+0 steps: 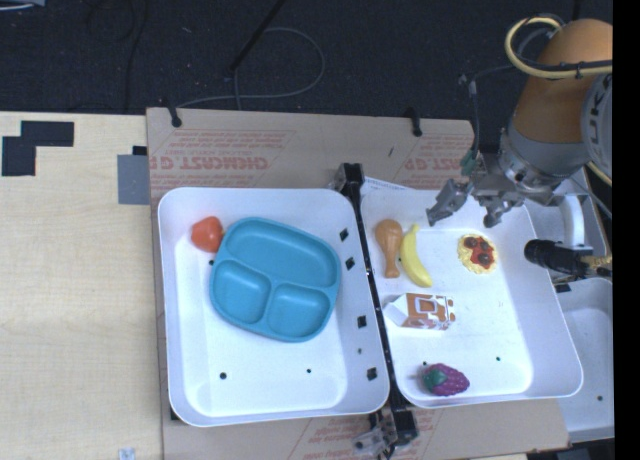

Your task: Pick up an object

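From my station I count two white bins side by side on the tabletop (90, 328). The left bin (190, 368) has two things in it: one blue divided plate (273, 278) with three compartments, and one small red-orange tomato-like piece (207, 234) just beside the plate's upper-left edge, near the bin's top-left corner.

The right bin (540, 348) carries five things. I see one drumstick (389, 243) and one banana (415, 260) lying close together near the divider, the banana just right of the drumstick. One small round pizza-like piece (477, 253), yellow with red and dark toppings, sits toward the upper right. One small white carton (427, 311) with orange printing lies on its side near the middle. One purple bunch of grapes (444, 380) with a green bit rests by the bottom edge.

The arm comes in from the right, and the hand (470, 206) hangs over the top edge of the right bin, above and between the banana and the pizza piece. Its two fingers are spread apart with nothing between them.
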### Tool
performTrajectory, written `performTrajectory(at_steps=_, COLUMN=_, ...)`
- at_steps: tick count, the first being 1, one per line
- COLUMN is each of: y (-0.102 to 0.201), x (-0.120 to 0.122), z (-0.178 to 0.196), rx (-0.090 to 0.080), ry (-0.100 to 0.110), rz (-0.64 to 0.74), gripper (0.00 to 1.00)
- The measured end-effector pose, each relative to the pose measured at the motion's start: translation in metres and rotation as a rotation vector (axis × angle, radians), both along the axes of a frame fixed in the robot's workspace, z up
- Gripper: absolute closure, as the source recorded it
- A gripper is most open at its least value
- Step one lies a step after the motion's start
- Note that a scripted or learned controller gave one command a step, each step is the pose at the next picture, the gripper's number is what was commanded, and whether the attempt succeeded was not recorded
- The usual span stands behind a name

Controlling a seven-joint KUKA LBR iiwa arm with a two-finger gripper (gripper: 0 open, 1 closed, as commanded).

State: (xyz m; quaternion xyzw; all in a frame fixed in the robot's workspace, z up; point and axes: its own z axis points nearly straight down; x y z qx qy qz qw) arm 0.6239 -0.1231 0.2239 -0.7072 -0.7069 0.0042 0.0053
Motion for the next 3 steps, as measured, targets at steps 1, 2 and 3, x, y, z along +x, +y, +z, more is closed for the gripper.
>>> performTrajectory(at_steps=1, y=0.0, x=0.003, z=0.007, rx=-0.002, ry=-0.012, rz=0.001, gripper=0.0)
performTrajectory(at_steps=2, y=0.006, x=0.006, z=-0.056, rx=0.0, ry=-0.005, rz=0.004, gripper=0.0)
performTrajectory(at_steps=3, y=0.004, x=0.002, z=-0.1, rx=-0.001, ry=-0.007, rz=0.001, gripper=0.0)
